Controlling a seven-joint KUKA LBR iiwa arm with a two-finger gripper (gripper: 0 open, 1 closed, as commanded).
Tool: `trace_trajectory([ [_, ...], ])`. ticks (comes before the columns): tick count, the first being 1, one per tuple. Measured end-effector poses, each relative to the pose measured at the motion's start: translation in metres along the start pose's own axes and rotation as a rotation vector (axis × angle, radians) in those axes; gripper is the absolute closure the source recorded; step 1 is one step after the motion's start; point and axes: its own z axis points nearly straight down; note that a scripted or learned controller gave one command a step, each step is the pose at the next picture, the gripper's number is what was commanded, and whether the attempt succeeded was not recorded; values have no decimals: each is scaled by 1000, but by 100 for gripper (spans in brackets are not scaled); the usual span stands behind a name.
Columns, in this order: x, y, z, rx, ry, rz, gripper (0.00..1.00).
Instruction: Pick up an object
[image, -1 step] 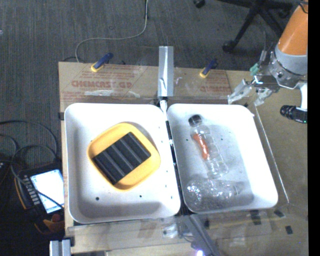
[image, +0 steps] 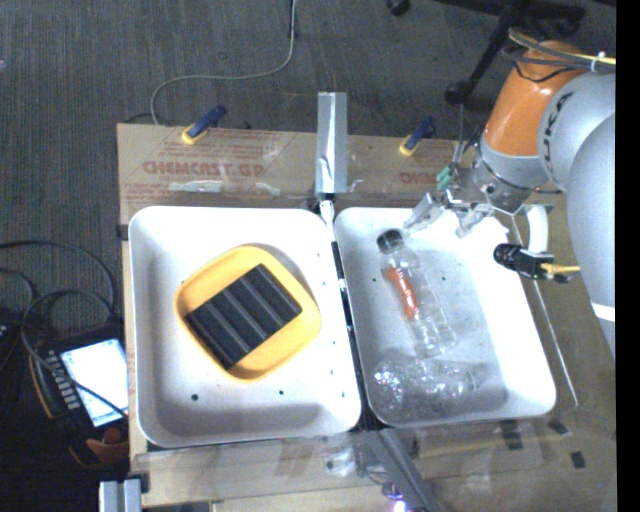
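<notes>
Camera view: the left bin (image: 150, 300) holds a yellow tray with a black ribbed insert (image: 248, 311). The right bin (image: 520, 330) holds a clear plastic bottle (image: 412, 295) and crumpled clear plastic (image: 425, 382) nearer the camera. The gripper (image: 446, 213), fingers spread and holding nothing, hangs over that bin's far edge, just beyond the bottle's cap. Brown board (image: 220, 165) lies behind the bins.

Red lettering "CHEMCAST GP" on cardboard sheet (image: 215, 165) behind the bins
</notes>
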Motion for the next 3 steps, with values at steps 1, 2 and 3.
trace_trajectory([
  [1,34,-13,75,-5,0,-18,0],
  [2,40,-61,79,-18,-4,-183,0],
  [3,49,-84,79,-20,-6,-216,0],
])
